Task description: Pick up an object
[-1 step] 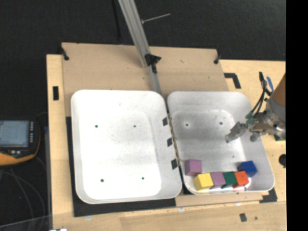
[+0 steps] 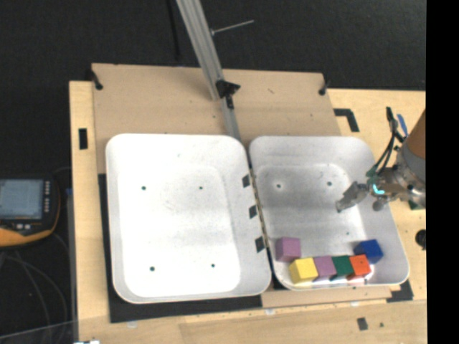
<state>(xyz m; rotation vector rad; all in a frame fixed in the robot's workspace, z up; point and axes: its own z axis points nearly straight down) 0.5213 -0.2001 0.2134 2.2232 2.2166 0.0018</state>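
Note:
Several small blocks lie along the front of the right bin [image 2: 308, 156]: a purple block [image 2: 288, 248], a yellow block [image 2: 303, 269], a second purple block [image 2: 325, 266], a green block [image 2: 342, 266], an orange block [image 2: 359, 265] and a blue block [image 2: 368, 249]. My gripper [image 2: 363, 196] hangs over the right side of that bin, behind the blocks and apart from them. Its two grey fingers [image 2: 349, 196] are spread and hold nothing.
The left bin [image 2: 176, 213] sits beside the right one on the wooden bench. A metal pole [image 2: 204, 52] slants up from the back between the bins. A small screen device [image 2: 25, 203] lies off the bench at the left.

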